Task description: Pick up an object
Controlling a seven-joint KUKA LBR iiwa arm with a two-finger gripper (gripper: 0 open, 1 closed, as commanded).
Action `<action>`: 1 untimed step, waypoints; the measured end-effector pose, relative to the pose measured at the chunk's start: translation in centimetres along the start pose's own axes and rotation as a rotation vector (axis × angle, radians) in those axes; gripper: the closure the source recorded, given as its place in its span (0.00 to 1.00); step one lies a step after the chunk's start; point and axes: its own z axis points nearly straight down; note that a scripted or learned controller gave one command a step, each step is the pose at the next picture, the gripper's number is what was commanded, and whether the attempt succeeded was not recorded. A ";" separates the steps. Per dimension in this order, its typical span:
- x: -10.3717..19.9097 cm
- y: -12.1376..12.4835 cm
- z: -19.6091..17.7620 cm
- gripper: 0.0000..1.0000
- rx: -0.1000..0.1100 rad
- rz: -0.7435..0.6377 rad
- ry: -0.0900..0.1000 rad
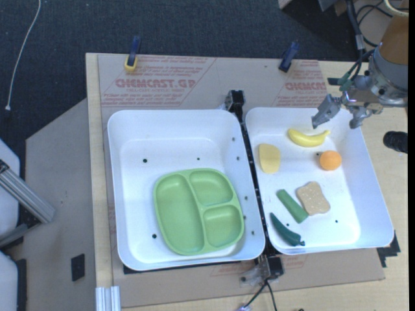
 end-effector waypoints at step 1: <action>0.0 0.2 -0.7 0.00 -0.013 -0.002 -0.002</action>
